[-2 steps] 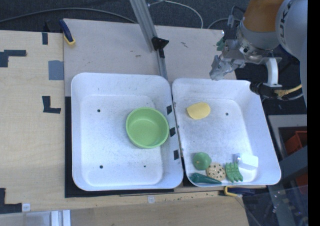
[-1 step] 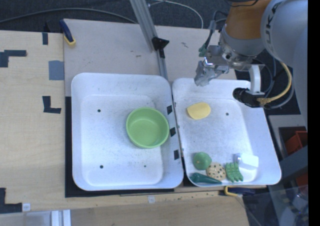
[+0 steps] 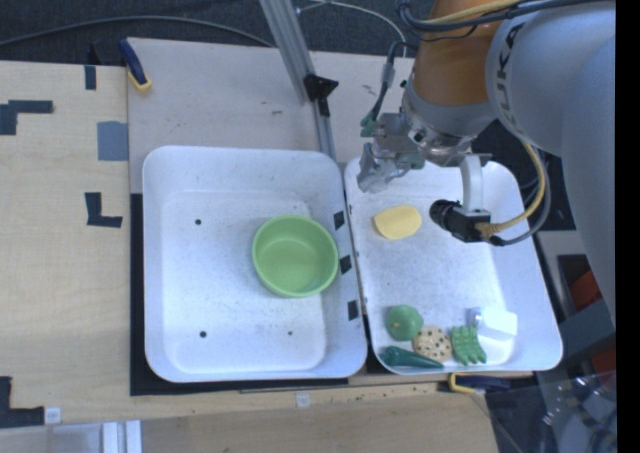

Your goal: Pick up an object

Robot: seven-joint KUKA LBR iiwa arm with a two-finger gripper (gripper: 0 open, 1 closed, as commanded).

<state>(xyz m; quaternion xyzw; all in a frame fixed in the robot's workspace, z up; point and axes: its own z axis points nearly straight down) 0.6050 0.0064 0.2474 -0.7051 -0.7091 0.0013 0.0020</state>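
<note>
Near front edge of right bin point(image 3: 540, 326): dark green long piece point(image 3: 410, 357) along the front wall, speckled tan round item point(image 3: 432, 343) just behind it, small green ball point(image 3: 404, 321) to its left, green leafy toy point(image 3: 467, 344) to its right, white block point(image 3: 497, 323) toward front-right corner. Yellow lump point(image 3: 398, 222) farther back, nr left wall of same bin, well apart from front cluster. Gripper point(image 3: 380, 169) over back-left corner of right bin, just behind yellow lump, not touching it; nothing seen betw. fingers, open/closed state can't be told. Black cylindrical part point(image 3: 455, 220) w/ cables just right of yellow lump. Orange band point(image 3: 470, 1) and grey arm point(image 3: 565, 61) coming in from right. Left bin point(image 3: 180, 241): green bowl point(image 3: 294, 255) upright, right of centre, nr right wall. Slanted metal rod point(image 3: 285, 21) behind bins. Blue-yellow clamp point(image 3: 135, 66) at back-left of bench point(image 3: 60, 201).
</note>
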